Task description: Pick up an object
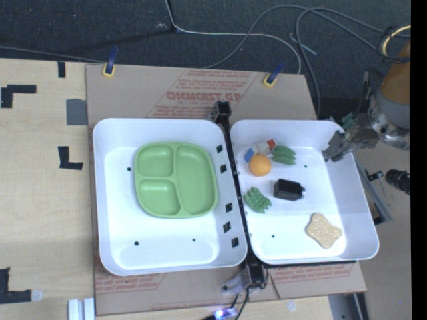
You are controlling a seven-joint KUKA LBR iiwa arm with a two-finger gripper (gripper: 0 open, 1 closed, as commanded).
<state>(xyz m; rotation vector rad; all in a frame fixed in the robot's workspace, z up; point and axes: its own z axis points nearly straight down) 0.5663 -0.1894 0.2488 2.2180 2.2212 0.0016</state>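
Jaws (333, 149) hover over right bin's (352, 199) far rim (nothing held).

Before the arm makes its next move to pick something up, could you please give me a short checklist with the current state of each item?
1. Objects lie in the right bin: ok.
2. Black block stands apart from its neighbours: ok.
3. Orange ball free of clutter: not ok, small pieces crowd it.
4. Gripper above the right bin's far edge: ok.
5. Gripper holds nothing: cannot tell.
6. Green tray in the left bin, out of the way: ok.
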